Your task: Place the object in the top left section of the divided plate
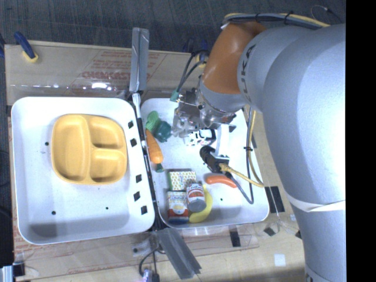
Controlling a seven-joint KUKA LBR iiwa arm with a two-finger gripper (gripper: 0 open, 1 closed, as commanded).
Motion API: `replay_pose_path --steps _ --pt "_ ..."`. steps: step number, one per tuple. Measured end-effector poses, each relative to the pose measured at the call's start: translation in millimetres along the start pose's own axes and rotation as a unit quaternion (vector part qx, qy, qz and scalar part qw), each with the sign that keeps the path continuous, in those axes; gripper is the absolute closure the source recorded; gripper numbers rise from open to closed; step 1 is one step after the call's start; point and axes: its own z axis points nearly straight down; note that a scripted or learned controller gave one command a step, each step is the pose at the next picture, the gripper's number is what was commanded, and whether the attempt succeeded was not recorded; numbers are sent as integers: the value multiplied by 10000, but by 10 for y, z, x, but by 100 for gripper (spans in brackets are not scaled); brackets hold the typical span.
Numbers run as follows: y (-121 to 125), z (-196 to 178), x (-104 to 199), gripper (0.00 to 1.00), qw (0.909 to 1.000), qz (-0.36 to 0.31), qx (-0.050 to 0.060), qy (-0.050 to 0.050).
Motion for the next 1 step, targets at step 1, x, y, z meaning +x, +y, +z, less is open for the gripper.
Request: replay_pose_path --steps 1 --pt "310 130 781 100 9993 -382 -17 -2"
